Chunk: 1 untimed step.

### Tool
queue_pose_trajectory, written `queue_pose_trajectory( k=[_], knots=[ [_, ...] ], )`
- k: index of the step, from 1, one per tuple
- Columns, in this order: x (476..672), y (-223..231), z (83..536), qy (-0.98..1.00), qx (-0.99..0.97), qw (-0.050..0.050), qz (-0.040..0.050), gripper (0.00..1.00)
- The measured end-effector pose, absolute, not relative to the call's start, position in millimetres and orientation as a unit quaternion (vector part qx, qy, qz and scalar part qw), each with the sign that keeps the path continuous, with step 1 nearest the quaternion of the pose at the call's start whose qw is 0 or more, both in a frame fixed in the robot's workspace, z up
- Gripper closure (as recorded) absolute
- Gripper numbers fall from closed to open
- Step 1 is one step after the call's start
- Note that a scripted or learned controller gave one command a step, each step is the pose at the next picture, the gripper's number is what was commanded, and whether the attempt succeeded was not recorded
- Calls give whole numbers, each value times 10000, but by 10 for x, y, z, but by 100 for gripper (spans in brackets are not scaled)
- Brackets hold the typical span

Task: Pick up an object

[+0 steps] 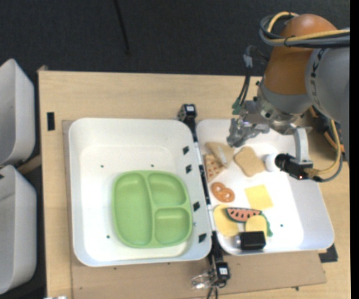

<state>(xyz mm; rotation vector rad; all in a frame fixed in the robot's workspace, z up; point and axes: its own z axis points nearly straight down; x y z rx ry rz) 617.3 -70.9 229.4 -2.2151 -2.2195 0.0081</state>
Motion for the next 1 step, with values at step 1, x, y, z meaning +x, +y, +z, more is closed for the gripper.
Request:
queue_pose_trajectory(
  k=[1],
  knots=[
    [6194, -611, 2296, -7088, -7054, 21, 16, 100]
  ],
)
